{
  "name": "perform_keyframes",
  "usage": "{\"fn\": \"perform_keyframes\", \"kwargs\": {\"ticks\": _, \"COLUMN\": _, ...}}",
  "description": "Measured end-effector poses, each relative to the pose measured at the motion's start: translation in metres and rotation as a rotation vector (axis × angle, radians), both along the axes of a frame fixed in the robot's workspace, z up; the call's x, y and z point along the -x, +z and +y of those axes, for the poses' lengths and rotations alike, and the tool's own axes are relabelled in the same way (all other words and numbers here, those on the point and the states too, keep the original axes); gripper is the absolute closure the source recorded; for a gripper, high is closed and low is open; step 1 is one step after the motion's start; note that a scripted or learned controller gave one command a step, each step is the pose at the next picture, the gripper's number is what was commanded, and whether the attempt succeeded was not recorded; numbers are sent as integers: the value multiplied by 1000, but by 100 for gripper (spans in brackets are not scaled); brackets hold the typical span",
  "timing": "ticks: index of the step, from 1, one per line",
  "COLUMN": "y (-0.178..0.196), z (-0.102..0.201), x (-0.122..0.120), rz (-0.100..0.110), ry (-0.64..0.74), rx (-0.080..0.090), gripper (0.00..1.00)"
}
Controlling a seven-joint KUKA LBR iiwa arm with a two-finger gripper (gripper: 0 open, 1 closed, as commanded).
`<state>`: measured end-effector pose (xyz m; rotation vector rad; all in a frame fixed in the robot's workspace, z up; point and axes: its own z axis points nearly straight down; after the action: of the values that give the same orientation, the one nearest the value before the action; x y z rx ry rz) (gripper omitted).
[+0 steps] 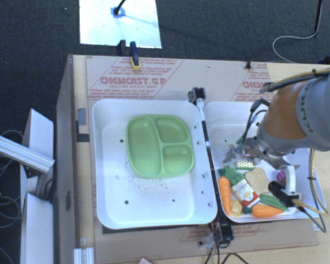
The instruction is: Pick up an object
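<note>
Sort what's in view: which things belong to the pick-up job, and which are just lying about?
Job:
- gripper, low over the pile
- toy food pile in the right bin: carrot, bread slice, packet

Lying about:
- green plate in the left bin
- clamp

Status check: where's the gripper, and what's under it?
Gripper low in right bin, above the toy food pile. Nothing seen held. Green plate sits in left bin.
</note>
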<state>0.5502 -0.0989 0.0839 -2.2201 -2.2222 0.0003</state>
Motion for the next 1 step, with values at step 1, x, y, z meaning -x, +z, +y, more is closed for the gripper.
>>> {"fn": "perform_keyframes", "kwargs": {"ticks": 1, "y": 11, "z": 0, "x": -1, "rz": -3, "ry": 0, "rx": 0, "gripper": 100}}
